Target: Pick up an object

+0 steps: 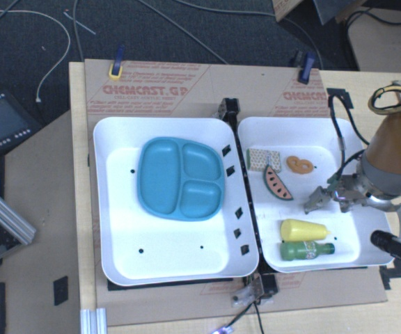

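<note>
Status: pick not yet achieved. The gripper [320, 199] sits low in the right bin [347, 136], fingers apart, clamped on nothing. Candidate objects lie in this bin: yellow piece [302, 229] and green bottle [307, 250] near, watermelon slice [277, 184] left, pretzel [299, 165] far. Grasp and lift are left.

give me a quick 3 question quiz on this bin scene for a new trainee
1. True or false: the blue divided plate lies in the right bin.
2. Which item lies nearest the green bottle? A) pretzel B) yellow object C) watermelon slice
3. Over which bin does the gripper sit?

Key
1. False; it lies in the left bin.
2. B; it lies just behind the bottle.
3. The right bin, between the watermelon slice and the yellow object.
</note>
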`<state>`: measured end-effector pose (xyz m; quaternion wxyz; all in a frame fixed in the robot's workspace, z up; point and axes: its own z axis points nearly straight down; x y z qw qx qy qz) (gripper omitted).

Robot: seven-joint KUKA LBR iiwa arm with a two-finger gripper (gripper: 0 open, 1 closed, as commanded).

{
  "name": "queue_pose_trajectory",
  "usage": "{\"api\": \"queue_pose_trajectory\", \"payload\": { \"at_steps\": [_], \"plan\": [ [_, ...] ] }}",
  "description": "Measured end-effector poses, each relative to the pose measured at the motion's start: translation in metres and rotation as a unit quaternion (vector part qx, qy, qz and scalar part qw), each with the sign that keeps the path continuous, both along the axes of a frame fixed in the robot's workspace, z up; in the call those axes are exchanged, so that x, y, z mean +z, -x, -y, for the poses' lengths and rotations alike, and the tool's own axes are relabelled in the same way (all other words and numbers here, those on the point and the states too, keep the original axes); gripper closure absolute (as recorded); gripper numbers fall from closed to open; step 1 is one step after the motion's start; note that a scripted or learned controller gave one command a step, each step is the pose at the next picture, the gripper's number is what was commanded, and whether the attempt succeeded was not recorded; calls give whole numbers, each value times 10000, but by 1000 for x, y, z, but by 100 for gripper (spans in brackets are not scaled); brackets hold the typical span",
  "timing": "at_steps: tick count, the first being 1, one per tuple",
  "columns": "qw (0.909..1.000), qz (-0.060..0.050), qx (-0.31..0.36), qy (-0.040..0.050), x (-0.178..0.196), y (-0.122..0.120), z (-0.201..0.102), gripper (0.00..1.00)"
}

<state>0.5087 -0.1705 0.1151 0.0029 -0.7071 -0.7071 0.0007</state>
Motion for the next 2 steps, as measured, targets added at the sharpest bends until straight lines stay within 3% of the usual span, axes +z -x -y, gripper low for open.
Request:
{"api": "queue_pose_trajectory", "payload": {
  "at_steps": [1,2],
  "plan": [
    [10000,0,0,0,-32,1,-1,0],
    [10000,24,1,4,-19,-1,-1,100]
  ]
}}
